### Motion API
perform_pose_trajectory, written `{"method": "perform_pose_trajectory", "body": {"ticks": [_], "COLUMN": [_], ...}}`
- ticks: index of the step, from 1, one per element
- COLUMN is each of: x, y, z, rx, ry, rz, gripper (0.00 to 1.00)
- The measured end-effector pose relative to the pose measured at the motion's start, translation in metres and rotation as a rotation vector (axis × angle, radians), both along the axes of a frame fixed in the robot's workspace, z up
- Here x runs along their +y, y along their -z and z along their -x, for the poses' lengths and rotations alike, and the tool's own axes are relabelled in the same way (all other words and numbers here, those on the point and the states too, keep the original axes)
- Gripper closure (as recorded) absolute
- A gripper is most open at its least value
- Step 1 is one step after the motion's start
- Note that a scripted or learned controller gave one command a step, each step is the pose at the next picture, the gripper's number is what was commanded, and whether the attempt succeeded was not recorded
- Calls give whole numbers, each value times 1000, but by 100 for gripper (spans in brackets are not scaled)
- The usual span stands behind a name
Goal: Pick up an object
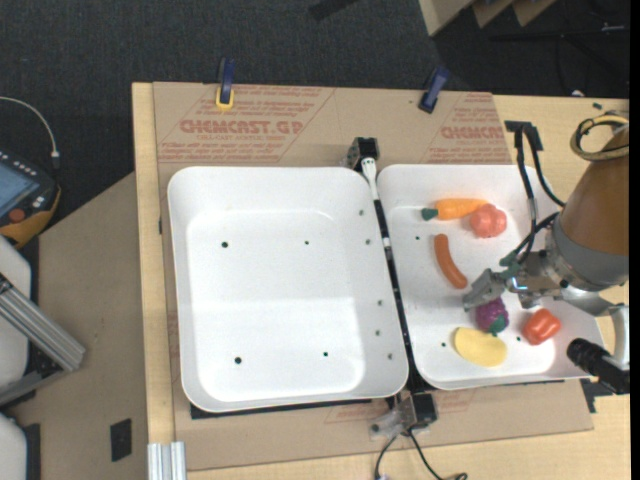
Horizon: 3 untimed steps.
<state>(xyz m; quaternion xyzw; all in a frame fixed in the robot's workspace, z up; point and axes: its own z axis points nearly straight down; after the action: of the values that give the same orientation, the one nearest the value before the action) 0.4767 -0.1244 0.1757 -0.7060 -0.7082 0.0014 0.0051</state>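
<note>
The purple object (490, 316), a small rounded toy of grape or beet colour, lies in the near part of the right bin (400, 183), right of the orange sausage (449, 260), just beyond the yellow lemon-like piece (480, 347) and left of the red pepper (541, 326). My claw (488, 290) hovers right over it, close on its far side, but I cannot tell how wide I stand or whether I touch it. I judge the pick not yet done: nothing shows as lifted, and the closing and raising are left.
</note>
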Motion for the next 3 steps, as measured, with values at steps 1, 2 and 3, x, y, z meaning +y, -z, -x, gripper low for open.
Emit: {"method": "perform_pose_trajectory", "body": {"ticks": [1,2,3], "x": [-48,-46,20], "y": [28,16,-80], "z": [-64,-63,-141], "rx": [-14,-15,-26], "ry": [4,3,-8], "rz": [9,8,6], "gripper": [0,100,100]}}
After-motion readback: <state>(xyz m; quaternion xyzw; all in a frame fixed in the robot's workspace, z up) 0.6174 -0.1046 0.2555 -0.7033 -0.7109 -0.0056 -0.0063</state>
